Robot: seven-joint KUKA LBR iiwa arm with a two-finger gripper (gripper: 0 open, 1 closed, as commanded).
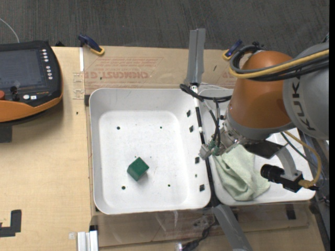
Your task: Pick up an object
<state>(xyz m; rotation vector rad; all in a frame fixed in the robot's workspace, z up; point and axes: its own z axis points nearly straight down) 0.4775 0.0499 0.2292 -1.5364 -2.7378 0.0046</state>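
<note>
Over the right white bin [309, 195], the two-finger gripper [213, 148] is low, at the upper edge of a crumpled pale green cloth [238, 174]. It touches the cloth or is just beside it; I cannot tell how the gripper is set, or if it has hold of something. A small dark green cube [138, 169] lies alone in the left white bin [99, 140], well apart. I judge nothing is lifted yet: grasp and raise remain.

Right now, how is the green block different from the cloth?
The green block is small, dark green and hard-edged; the cloth is bigger, pale green and crumpled. The block lies alone in the left bin, while the cloth is in the right bin, right under the gripper. Both are greenish.
</note>
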